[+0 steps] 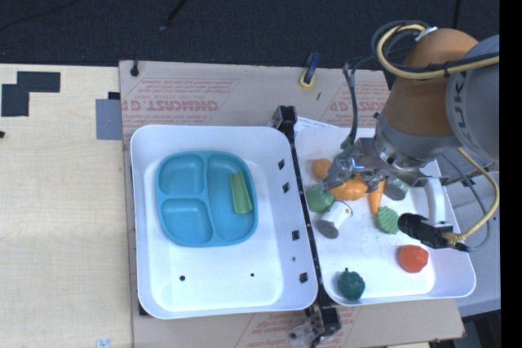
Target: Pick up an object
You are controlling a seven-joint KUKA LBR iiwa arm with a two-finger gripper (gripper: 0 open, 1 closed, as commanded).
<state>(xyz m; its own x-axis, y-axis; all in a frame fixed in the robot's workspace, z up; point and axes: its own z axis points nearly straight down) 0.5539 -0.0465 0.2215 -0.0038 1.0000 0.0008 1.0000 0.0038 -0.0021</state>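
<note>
Several toys crowd the gripper (352, 175), whose claw state cannot be told; a descent could snag the orange piece (352, 191) alongside neighbours.

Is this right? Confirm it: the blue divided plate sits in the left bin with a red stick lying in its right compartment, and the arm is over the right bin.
Not quite. The stick in the right compartment of the blue divided plate is green, not red, as the camera view shows. The rest holds: the plate sits in the left bin, and the arm is over the right bin.
</note>
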